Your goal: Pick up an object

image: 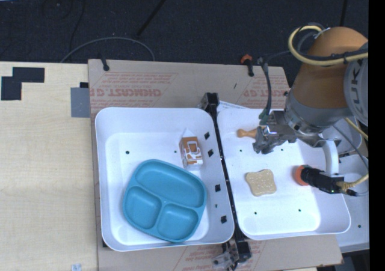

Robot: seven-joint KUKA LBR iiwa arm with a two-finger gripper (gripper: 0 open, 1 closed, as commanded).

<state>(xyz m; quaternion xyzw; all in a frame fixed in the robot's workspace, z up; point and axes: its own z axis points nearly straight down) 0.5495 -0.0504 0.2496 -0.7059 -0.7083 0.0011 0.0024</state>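
Fingers (pixel 264 142) hang low over the far half of the right bin (pixel 289 219), a dark cluster under the grey wrist. From this slant I cannot tell how far apart they stand, nor whether they have hold of anything. Going from the left, the pale wooden worktop (pixel 42 173) carries a brown cardboard sheet (pixel 156 83). On that sheet the two white bins sit side by side, their inner rims meeting along a black strip (pixel 220 170). The left bin (pixel 103 137) holds a blue plate (pixel 163 200) with three compartments, lying face up in the near half. Just past the plate's far edge stands a small carton (pixel 191 151), white with orange-brown print, near the bin's right wall; whether it touches the plate I cannot tell. In the right bin a small tan piece (pixel 243 133) lies on the far left of the floor, just left of the fingers. Its right end reaches the dark cluster, though contact is unclear. Nearer the camera a toast slice (pixel 260 182) lies flat on the bin floor, apart from the tan piece and the fingers. The arm (pixel 322 92), grey with its orange band, reaches in from the right above the bin's far corner.
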